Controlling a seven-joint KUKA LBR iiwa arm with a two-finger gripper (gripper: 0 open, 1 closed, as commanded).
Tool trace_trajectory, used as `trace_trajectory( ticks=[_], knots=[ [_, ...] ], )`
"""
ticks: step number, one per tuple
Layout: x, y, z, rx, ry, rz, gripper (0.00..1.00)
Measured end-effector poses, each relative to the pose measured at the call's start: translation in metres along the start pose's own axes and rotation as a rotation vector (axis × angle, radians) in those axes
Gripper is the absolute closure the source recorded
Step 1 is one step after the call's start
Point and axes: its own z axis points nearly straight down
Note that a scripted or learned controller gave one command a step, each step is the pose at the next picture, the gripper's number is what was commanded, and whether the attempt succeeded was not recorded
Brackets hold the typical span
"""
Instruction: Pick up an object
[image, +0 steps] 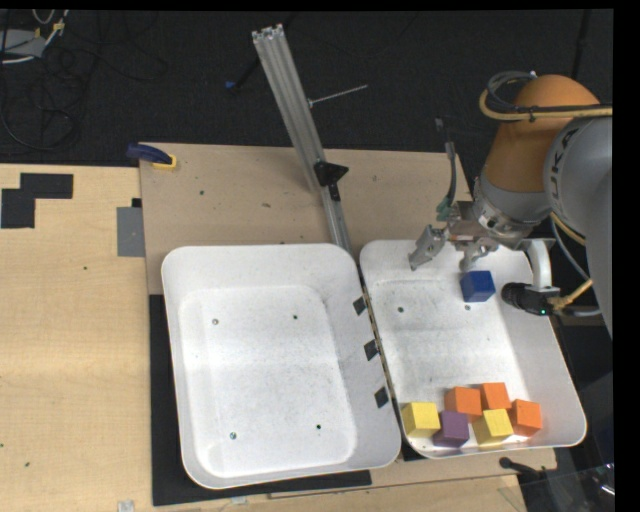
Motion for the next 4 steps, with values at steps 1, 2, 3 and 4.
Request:
trace_trajectory(
  ticks=[1, 2, 3, 4],
  knots=[
    [0.006, 0.003, 0.045, 0.000, 0.000, 0.000, 0.00],
    [0.007, 0.004, 0.086, -0.006, -0.001, -0.001, 0.00],
    [0.007, 0.003, 0.075, -0.006, -0.001, -0.001, 1.00],
    [0.002, 0.005, 0.031, -0.010, -0.002, 0.005, 1.00]
  ],
)
